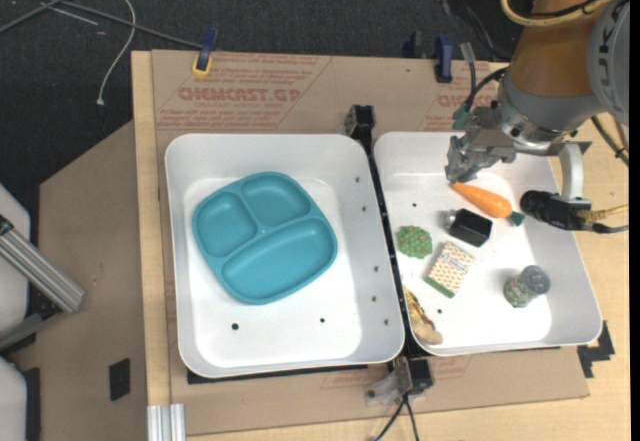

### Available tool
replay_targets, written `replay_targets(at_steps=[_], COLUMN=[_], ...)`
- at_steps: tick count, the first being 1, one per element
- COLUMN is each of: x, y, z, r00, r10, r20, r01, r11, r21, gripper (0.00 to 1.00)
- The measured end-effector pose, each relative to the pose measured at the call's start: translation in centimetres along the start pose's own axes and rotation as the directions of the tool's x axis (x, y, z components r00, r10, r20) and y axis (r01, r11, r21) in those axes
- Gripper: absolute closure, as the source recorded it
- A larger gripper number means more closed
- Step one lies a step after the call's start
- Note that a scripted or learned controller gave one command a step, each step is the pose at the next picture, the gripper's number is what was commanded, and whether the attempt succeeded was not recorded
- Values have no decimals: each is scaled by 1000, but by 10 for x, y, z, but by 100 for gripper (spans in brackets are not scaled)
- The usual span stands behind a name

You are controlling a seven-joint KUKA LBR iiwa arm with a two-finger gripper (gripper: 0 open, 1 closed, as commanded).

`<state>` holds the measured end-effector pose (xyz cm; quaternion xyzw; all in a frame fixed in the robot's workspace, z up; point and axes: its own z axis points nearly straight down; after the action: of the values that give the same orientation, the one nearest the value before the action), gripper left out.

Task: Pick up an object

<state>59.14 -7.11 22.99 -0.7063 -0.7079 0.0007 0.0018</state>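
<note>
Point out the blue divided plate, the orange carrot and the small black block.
blue divided plate (264, 237), camera view, centre ridge.
orange carrot (482, 198), camera view, mid-body.
small black block (469, 227), camera view, top face.

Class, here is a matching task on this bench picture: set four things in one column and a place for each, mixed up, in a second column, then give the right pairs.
Things:
1. blue divided plate
2. toy carrot
3. small black block
4. green bumpy ball

Places:
A. right bin, just below the carrot
B. left bin, lying in its middle
C. right bin, just under the gripper
D. right bin, near its left wall, beside a patterned packet

Pairs: 1-B, 2-C, 3-A, 4-D
</note>
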Motion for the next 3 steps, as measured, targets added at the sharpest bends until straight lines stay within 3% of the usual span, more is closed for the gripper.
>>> replay_targets(at_steps=[1, 3], x=[56, 138], y=[-20, -52], z=[-8, -4], r00=[1000, 1000], r10=[-3, -1], r20=[-1, 0], r01=[3, 1], r11=[1000, 1000], r21=[-1, 0], gripper=[100, 100])
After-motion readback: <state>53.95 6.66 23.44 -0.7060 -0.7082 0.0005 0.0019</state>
